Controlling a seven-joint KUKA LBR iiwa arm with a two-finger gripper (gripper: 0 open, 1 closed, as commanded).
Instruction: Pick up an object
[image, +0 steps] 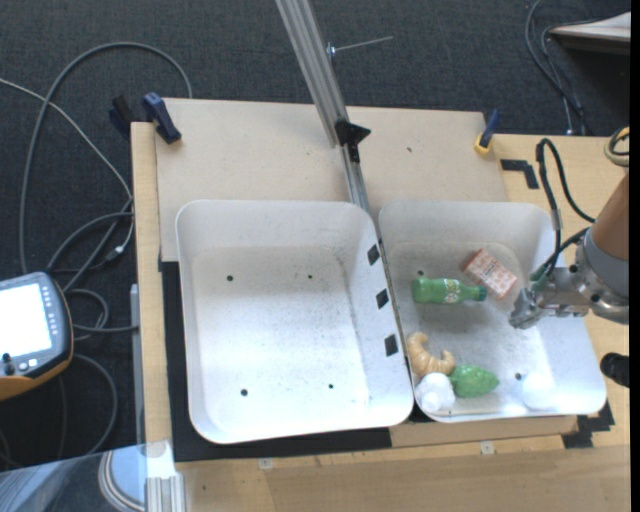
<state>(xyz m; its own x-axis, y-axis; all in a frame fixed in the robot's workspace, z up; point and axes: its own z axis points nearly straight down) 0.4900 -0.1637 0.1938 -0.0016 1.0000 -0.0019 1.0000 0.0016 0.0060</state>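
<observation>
The right bin holds several objects. A green bottle lies on its side near the middle. Just right of it rests a pink packet in clear wrap. Along the front wall sit a tan lumpy piece, a white round item, a green lump and a pale white item. My gripper hangs over the bin's right side, just right of the pink packet and above the bin floor. Nothing is visibly held in it.
The left bin stands beside the right one, with a divider wall between them. A metal pole slants up from the back. Clamps hold the board. A teach pendant lies at far left.
</observation>
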